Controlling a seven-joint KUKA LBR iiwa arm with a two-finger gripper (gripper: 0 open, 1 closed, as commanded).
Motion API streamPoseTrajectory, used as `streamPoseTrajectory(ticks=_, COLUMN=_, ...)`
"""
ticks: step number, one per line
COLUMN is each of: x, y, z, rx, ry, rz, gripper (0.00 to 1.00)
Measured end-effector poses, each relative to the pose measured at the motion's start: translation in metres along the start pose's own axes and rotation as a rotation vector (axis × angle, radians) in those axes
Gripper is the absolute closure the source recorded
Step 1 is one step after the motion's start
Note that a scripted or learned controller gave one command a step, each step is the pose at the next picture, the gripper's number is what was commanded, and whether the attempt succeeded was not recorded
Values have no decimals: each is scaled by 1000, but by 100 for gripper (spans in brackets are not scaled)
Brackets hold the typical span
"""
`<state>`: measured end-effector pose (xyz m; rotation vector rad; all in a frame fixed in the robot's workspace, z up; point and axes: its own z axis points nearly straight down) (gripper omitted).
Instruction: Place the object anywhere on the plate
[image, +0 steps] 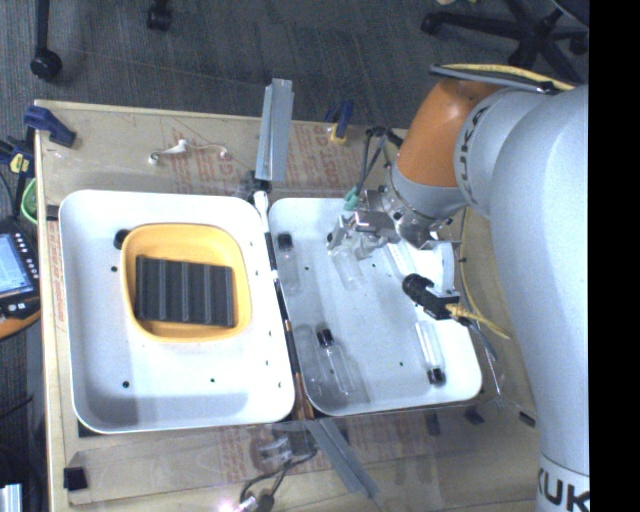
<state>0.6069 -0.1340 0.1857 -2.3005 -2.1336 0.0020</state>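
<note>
The plate (185, 236) is a rounded yellow square with a smooth, raised rim, and on its middle lies a dark, ribbed, rectangular block (186, 292), flat and matte. The plate sits in the left bin (90, 300), a shallow white tray with soft corners and a dull plastic sheen. The right bin (385, 320) touches it along one edge and holds a few clear, glassy tubes with black caps: one tube (332, 358) near the front, another (432, 356) by the right wall. Both bins rest on a pale wooden bench (130, 140) with a grey metal bar (273, 125) and a blue clamp (48, 122) at the back. Beyond it is dark carpet (200, 40) and chair castors. My gripper (352, 232) hangs over the back of the right bin, below my orange band. Whether it is open or closed I cannot tell against the white tray. The block is well apart from me, across the seam between the bins, to the left.
</note>
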Motion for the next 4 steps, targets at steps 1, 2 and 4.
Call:
streamPoseTrajectory(ticks=1, x=54, y=-36, z=-37, rx=1, ry=-1, rz=-252, gripper=100)
streamPoseTrajectory(ticks=2, x=93, y=-14, z=-5, rx=3, ry=-1, rz=-493, gripper=100)
streamPoseTrajectory(ticks=4, x=140, y=-5, z=-6, rx=-3, ry=-4, rz=-583, gripper=0)
